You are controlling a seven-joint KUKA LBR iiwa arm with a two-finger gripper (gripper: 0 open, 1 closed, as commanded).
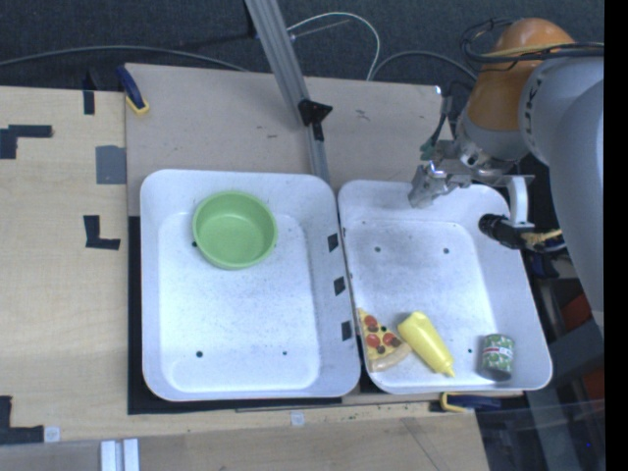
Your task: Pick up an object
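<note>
Your two-finger gripper [424, 192], fingers apparently apart and holding nothing, hangs over the right white bin's [510, 263] far edge; bring it squarely above the yellow plastic squeeze bottle [427, 341] near that bin's front edge.

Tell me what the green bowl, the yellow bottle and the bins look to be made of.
Green bowl: likely plastic, matte, one even colour with soft shading. Yellow bottle: probably smooth plastic, a toy mustard shape with a faint sheen. Bins: seemingly moulded white plastic, rounded rims, floors scuffed and speckled dark.
</note>
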